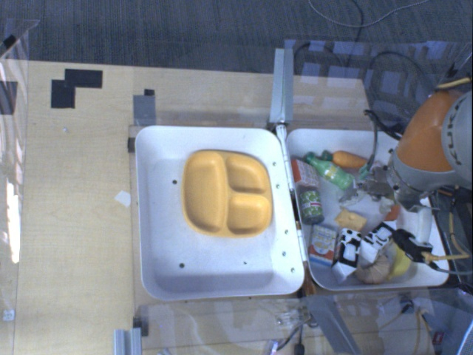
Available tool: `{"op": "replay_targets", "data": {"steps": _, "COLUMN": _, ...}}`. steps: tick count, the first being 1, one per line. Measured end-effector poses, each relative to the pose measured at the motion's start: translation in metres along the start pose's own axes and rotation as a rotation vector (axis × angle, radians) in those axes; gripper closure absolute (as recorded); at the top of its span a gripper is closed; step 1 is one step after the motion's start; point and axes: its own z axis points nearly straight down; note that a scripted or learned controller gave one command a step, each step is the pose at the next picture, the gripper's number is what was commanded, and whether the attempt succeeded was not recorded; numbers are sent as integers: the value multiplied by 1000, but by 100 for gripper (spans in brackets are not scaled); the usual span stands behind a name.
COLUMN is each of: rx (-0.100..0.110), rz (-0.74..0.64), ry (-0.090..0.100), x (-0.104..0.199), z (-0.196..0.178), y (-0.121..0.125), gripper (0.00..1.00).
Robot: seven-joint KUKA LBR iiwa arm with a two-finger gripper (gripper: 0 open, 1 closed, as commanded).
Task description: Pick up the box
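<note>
1. The box [323, 242] lies flat at the near left of the right bin [319, 275], a small carton with a pale printed face and an orange-red lower edge. It sits just beside a black-and-white patterned object [347, 247].
2. I judge it light and fairly stiff, thin card that could dent under a hard squeeze. Its printed face looks smooth, so it may slip. I would take it across its two short-spaced edges, low on the sides, where the neighbours leave room.
3. My gripper [372, 184] hangs over the middle of the right bin, well apart from the box. I cannot tell how it is set, and I see nothing in it.
4. The right bin is crowded: a green bottle [330, 171], an orange carrot-like piece [349, 159], a dark can [310, 204], a yellow block [351, 219] and a banana [403, 262].
5. The left bin [159, 257] holds a yellow divided tray [225, 191], lying flat near its middle.
</note>
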Motion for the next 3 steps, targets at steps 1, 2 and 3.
{"op": "replay_targets", "data": {"steps": 1, "rx": 0, "rz": -100, "ry": -1, "x": -33, "z": -9, "y": -9, "gripper": 0}}
{"op": "replay_targets", "data": {"steps": 2, "rx": -6, "rz": 15, "ry": 3, "x": -16, "z": 7, "y": 60, "gripper": 0}}
{"op": "replay_targets", "data": {"steps": 3, "rx": -9, "rz": 8, "ry": 2, "x": -15, "z": -3, "y": 62, "gripper": 100}}
